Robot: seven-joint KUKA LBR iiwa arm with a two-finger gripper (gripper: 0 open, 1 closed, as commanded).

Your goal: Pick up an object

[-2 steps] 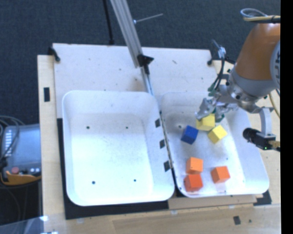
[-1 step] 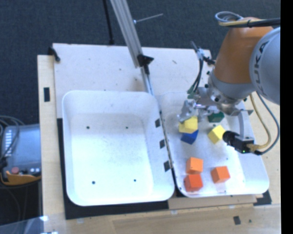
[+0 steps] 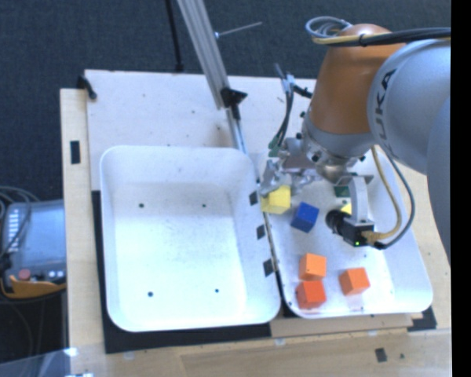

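Observation:
My gripper (image 3: 278, 185) hangs over the left side of the right bin (image 3: 412, 289), close to the wall between the two bins. A yellow block (image 3: 276, 201) sits between its fingertips, its top edge tucked under the grey fingers (image 3: 265, 181). A blue cube (image 3: 304, 217) lies just to the right of the yellow block on the bin floor. Three orange cubes (image 3: 314, 266) (image 3: 354, 280) (image 3: 311, 294) lie nearer the front of the same bin. The arm's orange band (image 3: 345, 93) and wrist hide the back of the right bin.
The left bin (image 3: 118, 171) lies beside the right one. A slanted aluminium bar (image 3: 208, 45) rises behind the bins. A black cable unit (image 3: 349, 228) hangs by the wrist, with small yellow (image 3: 345, 208) and green (image 3: 341, 188) bits partly hidden beside it.

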